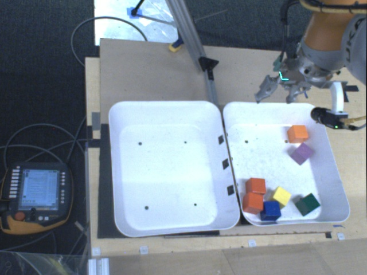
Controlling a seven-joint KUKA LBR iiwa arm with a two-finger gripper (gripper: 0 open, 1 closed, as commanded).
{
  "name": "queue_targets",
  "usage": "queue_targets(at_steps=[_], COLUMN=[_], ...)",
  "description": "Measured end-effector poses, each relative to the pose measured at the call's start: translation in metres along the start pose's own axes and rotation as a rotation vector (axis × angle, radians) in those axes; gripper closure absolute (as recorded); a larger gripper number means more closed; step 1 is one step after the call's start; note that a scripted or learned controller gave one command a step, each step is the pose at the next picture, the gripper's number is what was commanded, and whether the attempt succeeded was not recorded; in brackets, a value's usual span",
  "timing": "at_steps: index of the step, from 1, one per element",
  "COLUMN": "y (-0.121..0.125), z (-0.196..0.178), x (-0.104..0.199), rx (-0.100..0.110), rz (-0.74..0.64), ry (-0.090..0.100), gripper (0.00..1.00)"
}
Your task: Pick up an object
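While the gripper (277, 90) hangs over the far rim of the right bin (338, 171), its two fingers are spread and nothing sits between them, so no block is held; I judge the pick has not begun.

Going left to right: the left bin (123, 153), well to the gripper's left, carries no blocks. Every candidate lies in the right bin, below the gripper in the view.

Clustered at that bin's near edge are an orange block (256, 185) touching a second orange block (252, 202), with a blue block (271, 210) and a yellow block (281, 196) pressed against them. That crowding would leave little room for fingers, I think.

A green block (308, 204) sits just beside the cluster, turned diagonally. Nearer the gripper, slightly to its right, an orange cube (297, 133) sits roughly square to the bin walls, and a purple block (301, 153) just beneath it is rotated to a diamond.

These blocks look near-cubic, so none has a clear long axis; only the turn of their faces matters. The orange cube seems the likeliest target, being closest and free on most sides.
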State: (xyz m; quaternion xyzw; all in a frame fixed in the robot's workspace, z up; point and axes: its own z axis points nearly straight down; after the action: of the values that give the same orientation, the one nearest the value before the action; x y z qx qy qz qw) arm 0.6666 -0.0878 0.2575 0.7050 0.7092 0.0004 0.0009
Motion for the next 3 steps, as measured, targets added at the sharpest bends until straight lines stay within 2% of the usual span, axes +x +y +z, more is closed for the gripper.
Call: queue_targets(at_steps=[1, 3], y=[0.002, 0.004], z=[0.061, 0.144], x=[0.004, 0.002], rx=[0.004, 0.003], rz=[0.0, 0.003], ry=[0.0, 0.0], gripper=[0.0, 0.0])
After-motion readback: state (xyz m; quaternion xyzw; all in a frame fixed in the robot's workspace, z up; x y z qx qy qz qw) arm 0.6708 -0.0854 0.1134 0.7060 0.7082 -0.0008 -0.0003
